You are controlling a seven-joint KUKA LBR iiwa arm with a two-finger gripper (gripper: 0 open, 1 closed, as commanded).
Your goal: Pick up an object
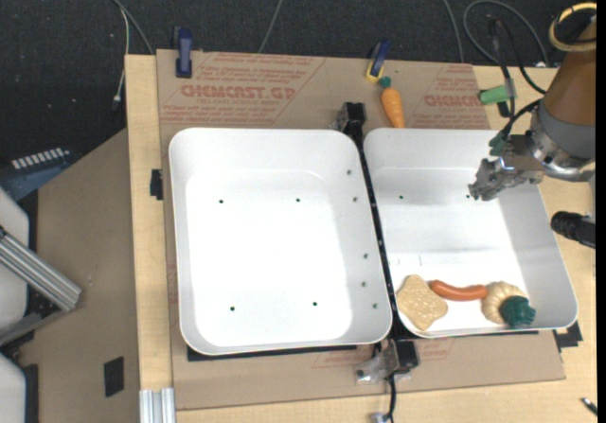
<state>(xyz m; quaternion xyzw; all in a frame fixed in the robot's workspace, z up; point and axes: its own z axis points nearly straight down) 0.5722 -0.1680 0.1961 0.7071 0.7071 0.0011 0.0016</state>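
In the right bin (445, 232), along its near edge, lie a tan cracker-like piece (420, 302), an orange-red sausage (458, 291) and a beige item with a green end (507, 306). My gripper (489, 181) hangs over the far right part of this bin, well away from those objects. Nothing shows between its fingers. An orange carrot (392, 106) lies outside the bins on the cardboard beyond the right bin.
The left bin (270, 237) sits beside the right one, with a black clip (352, 115) between them at the far side. Blue clamps (183, 50) hold the cardboard's far edge. Cables trail across the dark floor behind.
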